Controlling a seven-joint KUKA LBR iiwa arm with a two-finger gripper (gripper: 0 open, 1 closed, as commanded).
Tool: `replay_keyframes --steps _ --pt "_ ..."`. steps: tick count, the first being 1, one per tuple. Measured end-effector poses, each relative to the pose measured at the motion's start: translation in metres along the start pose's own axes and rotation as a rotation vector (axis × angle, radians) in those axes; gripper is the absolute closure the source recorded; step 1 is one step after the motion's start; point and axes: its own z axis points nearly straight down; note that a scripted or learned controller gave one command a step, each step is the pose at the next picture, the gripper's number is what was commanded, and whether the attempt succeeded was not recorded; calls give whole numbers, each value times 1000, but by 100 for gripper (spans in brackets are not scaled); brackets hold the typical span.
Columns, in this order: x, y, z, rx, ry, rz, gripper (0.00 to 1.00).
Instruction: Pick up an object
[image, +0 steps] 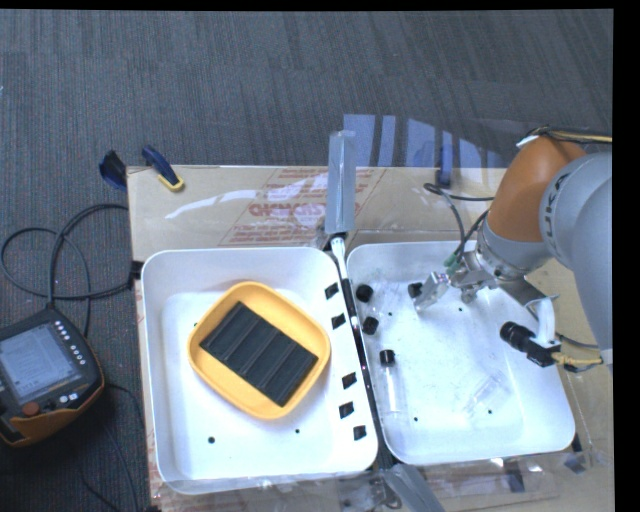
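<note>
Grey carpet is seen around a bench (250, 205) bearing two white bins. The left bin (165, 290) is occupied by a yellow tray (215, 320) with a dark ridged pad (258, 352) laid in it. The right bin (545, 425) holds a clear tube (392, 388) and small dark bits. The gripper (435, 288) is poised low over that bin's upper part; nothing is seen between it, and its state cannot be told. No object appears lifted, so the pick is judged undone.
</note>
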Motion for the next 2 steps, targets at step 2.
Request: replay_keyframes --steps 2 --pt "67 11 0 -2 -1 -50 0"
